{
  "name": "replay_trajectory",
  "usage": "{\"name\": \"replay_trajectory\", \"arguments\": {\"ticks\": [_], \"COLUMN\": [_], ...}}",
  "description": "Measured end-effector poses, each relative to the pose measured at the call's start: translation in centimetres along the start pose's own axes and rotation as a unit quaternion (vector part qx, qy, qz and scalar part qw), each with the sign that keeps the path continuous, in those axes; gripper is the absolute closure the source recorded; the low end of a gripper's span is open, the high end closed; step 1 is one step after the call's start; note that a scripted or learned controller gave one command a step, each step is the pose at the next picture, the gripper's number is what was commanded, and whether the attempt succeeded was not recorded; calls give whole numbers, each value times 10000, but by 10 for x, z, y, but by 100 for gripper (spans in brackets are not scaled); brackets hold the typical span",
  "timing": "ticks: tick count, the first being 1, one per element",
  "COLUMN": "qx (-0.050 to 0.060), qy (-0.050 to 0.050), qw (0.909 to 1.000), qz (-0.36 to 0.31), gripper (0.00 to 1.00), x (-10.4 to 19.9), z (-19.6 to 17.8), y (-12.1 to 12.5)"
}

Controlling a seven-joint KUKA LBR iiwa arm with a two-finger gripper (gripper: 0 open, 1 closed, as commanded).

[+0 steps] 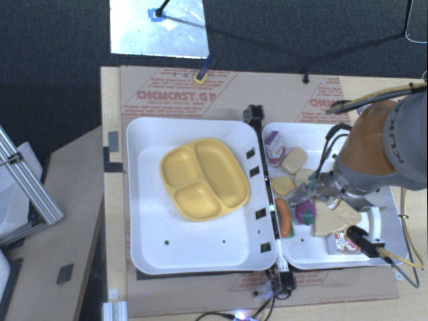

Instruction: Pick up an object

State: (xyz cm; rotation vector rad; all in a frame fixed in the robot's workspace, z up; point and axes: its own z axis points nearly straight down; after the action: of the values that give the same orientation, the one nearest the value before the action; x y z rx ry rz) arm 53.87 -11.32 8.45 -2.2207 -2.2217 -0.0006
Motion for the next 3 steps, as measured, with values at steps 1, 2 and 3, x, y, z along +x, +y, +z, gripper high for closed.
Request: {"name": "replay_trajectory", "arguments": {"ticks": [1,2,3], "qx": [-18,-24,-35], "qy": [-2,-7,-9], "qw": [10000,10000,10000], "qz": [-2,-17,-21], "gripper": [100,100,100], "x": [0,0,1], "z": [-11,-55,-119], "y": [1,7,9]}}
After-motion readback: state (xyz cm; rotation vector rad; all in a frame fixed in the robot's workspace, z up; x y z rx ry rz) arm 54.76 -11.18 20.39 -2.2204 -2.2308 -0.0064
